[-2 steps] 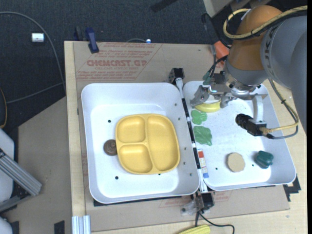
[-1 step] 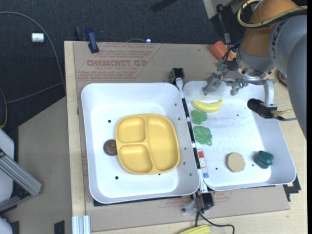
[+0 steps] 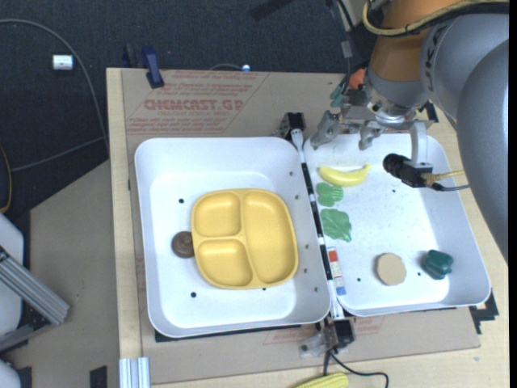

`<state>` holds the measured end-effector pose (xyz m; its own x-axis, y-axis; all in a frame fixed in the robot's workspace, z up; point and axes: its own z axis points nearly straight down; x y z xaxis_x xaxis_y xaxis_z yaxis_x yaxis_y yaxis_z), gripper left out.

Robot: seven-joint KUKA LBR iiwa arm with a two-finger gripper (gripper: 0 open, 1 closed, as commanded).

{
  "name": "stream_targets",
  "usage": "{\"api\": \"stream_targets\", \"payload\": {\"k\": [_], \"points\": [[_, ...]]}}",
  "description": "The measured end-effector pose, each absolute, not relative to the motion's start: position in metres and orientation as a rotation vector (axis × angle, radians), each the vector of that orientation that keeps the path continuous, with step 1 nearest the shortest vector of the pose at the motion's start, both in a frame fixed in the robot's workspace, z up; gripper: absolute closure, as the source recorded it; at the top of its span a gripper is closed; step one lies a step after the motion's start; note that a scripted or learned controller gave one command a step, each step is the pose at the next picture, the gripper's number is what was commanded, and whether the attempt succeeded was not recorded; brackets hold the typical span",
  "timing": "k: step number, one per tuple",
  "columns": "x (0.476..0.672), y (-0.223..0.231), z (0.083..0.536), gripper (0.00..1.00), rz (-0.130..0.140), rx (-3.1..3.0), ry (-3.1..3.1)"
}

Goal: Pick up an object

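Observation:
My gripper (image 3: 346,133) hangs over the far left corner of the right bin (image 3: 452,208), its two fingers spread apart with nothing between them. Just below it in the bin lies a yellow banana (image 3: 343,175). Two green leafy pieces (image 3: 332,212) lie near the bin's left wall. A round tan cookie (image 3: 391,268) and a dark teal object (image 3: 438,263) rest near the front right of the bin.
The left bin (image 3: 161,168) holds a yellow divided plate (image 3: 242,238) and a brown round piece (image 3: 183,244) at the plate's left edge. A black cable part (image 3: 408,170) dangles over the right bin. The arm's large grey body (image 3: 477,71) covers the upper right.

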<state>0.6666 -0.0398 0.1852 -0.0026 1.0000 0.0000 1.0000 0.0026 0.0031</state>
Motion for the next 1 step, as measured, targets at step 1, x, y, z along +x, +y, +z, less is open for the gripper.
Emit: {"api": "stream_targets", "payload": {"k": [1], "points": [[0.5724, -0.107, 0.1483, 0.0, -0.004, 2.223, 2.22]]}}
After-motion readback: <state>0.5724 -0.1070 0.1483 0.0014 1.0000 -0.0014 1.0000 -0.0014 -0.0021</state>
